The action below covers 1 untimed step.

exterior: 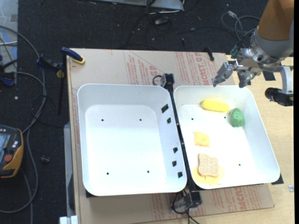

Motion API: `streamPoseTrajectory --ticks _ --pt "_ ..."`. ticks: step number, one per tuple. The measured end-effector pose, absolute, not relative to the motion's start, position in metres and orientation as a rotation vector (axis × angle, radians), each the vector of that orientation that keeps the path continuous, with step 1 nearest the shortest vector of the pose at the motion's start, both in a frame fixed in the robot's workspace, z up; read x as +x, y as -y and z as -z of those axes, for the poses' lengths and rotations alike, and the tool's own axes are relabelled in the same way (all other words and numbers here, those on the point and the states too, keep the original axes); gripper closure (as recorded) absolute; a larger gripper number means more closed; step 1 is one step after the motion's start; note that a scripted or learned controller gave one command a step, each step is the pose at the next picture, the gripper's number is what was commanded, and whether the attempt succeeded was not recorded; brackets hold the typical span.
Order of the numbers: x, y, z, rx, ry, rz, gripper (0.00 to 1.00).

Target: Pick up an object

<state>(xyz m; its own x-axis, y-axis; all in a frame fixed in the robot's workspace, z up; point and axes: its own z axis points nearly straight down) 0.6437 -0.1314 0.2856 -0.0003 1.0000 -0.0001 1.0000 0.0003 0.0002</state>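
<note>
The right bin [266, 141] holds a long yellow piece [215, 106] near its far wall and a green lump [237, 117] just right of it. A small yellow square [202, 139] lies mid-bin. Close to the near wall a tan bread-like slice [208, 165] rests on a yellow piece [209, 177]. My gripper [232, 77] hangs above the far edge of this bin, up and slightly right of the long yellow piece. Its fingers [220, 76] are spread apart and nothing sits between them.
The left bin [93, 97] stands beside the right one, with a black clip strip [174, 125] along their shared edge. Both rest on a cardboard sheet [131, 64]. Cables and a blue-yellow clamp [73, 55] lie on the dark floor behind.
</note>
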Motion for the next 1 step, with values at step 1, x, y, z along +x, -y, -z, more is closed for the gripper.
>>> streamPoseTrajectory --ticks 1 --pt "0.5961 0.0957 -0.2089 2.222 -2.226 0.004 0.00"
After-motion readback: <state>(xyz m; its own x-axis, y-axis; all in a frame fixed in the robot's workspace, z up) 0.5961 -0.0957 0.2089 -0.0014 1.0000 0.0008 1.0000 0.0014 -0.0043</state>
